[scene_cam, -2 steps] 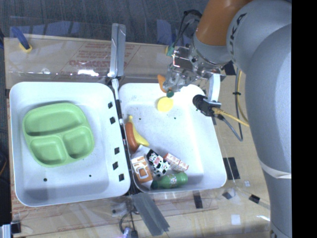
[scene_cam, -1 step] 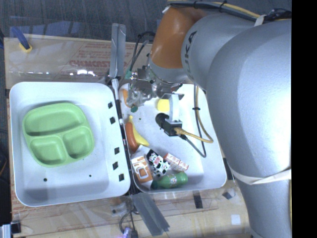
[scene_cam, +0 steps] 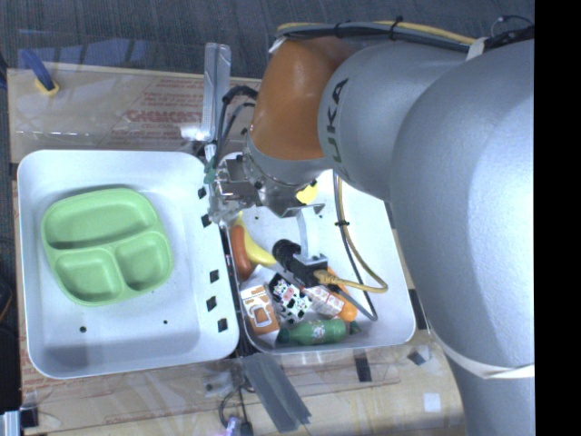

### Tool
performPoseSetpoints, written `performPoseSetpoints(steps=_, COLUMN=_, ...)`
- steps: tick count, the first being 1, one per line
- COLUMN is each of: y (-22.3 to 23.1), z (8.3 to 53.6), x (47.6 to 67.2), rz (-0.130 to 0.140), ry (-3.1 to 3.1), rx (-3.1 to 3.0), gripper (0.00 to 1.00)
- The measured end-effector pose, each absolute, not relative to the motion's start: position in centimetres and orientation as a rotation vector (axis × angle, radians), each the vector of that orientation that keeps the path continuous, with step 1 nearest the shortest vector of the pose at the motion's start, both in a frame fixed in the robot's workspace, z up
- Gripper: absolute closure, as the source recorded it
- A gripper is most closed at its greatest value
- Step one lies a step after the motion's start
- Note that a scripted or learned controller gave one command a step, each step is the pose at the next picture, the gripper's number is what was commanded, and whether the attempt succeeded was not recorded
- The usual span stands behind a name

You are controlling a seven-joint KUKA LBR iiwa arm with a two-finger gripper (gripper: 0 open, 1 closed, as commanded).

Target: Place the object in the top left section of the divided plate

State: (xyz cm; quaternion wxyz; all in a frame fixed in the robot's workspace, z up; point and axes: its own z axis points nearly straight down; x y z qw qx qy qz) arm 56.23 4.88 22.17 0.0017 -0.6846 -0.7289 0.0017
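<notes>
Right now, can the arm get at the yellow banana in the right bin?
Probably yes. The arm hangs over the right bin, and the banana lies mostly uncovered just below its wrist. An orange-red item lying against it may crowd a grasp.

dark grey carpet [scene_cam: 109,7] lies beyond the brown bench top [scene_cam: 100,107].

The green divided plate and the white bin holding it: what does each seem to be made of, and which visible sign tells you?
The green divided plate looks like moulded plastic, matte: even colour, rounded ridges. The white bin is probably plastic too: smooth, rounded corners.
</notes>
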Motion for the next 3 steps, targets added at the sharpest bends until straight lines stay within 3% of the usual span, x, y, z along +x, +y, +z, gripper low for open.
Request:
performPoseSetpoints(steps=1, y=9.1, z=22.1, x=52.9, rz=0.006, ry=-2.615, rx=-1.733, gripper=1.00)
performPoseSetpoints(steps=2, y=9.0, z=25.0, x=48.4, rz=0.005, ry=-2.713, rx=-1.578, gripper=1.00)
performPoseSetpoints(steps=3, y=10.2, z=24.3, x=48.6, rz=0.007, ry=-2.689, rx=-1.613, gripper=1.00)
